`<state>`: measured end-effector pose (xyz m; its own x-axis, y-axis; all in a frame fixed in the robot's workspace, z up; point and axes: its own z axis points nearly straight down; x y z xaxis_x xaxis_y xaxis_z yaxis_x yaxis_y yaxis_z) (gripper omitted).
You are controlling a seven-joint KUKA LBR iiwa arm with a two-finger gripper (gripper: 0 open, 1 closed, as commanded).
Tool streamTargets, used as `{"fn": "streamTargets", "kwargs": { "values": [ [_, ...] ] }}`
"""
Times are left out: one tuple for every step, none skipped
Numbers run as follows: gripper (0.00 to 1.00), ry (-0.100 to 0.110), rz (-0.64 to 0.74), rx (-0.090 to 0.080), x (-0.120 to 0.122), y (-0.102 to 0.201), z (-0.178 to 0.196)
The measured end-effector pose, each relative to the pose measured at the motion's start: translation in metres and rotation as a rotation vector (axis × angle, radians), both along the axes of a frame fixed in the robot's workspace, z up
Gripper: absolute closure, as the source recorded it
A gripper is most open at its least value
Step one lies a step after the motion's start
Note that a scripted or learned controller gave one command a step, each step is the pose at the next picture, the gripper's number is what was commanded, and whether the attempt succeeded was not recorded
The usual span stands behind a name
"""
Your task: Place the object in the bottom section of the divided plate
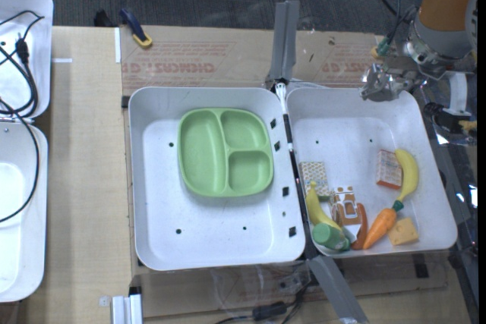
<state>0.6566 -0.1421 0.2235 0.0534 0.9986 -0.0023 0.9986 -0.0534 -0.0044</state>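
End effector (383,82) over right bin's (357,117) rim, divided plate (225,152) lengthwise left-right

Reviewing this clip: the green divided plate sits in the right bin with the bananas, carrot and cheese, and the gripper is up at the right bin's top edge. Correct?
Not quite. In the camera view the green divided plate lies in the left bin, by itself. The bananas, carrot and cheese are in the right bin, and the gripper is at that bin's top edge, as you said.
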Motion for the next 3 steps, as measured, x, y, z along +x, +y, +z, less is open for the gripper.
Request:
{"fn": "streamTargets", "kwargs": {
  "values": [
    [1.0,0.0,0.11,0.001,0.002,0.086,-0.018],
    [1.0,0.0,0.342,0.002,0.002,0.157,-0.034],
    [1.0,-0.001,0.336,0.001,0.002,0.303,-0.052]
  ]
}}
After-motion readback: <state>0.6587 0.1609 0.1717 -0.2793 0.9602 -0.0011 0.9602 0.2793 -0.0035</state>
